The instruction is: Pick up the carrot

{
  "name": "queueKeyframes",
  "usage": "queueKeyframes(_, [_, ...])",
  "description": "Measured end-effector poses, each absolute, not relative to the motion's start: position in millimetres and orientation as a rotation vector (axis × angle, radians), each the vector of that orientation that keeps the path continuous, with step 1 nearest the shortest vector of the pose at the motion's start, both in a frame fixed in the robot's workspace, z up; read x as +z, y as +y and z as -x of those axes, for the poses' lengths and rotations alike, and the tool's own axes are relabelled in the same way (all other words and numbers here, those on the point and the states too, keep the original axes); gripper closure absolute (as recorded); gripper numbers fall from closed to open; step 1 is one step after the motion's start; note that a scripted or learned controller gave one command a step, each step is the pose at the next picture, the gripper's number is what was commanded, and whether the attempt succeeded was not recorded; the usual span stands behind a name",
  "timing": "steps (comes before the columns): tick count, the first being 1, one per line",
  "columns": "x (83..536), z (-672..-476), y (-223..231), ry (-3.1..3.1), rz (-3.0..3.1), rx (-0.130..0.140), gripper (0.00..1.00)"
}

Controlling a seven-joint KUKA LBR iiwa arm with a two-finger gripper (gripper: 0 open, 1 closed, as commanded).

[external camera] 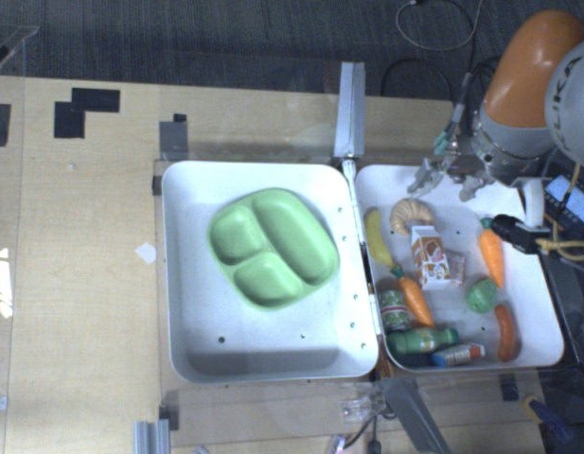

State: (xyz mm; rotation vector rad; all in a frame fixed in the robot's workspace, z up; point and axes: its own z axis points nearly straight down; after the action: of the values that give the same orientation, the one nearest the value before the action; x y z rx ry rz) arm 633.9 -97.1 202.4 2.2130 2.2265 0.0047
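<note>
Orange and upright, one carrot [491,257] lies right of the small carton [436,260]; a second carrot [415,300] lies just below-left of that carton, its tip over a can [394,311]. Above the carton, past the croissant [411,215], the gripper [450,177] hovers with fingers spread, nothing between them. Bottles below the carton blur together.

The scene is viewed from one fixed camera above the pale wooden bench [74,282], looking down obliquely; both shallow white plastic bins [192,282] are framed.
</note>
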Motion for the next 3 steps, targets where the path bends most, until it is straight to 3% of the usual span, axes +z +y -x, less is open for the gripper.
queueKeyframes(1, [195.2,-560.5,-163.8,2.471,-1.931,0.005,0.0])
queueKeyframes(2, [111.8,-587.1,-202.8,2.319,-2.068,0.023,0.0])
queueKeyframes(3, [124.7,-589.7,-203.2,2.314,-2.062,0.03,1.0])
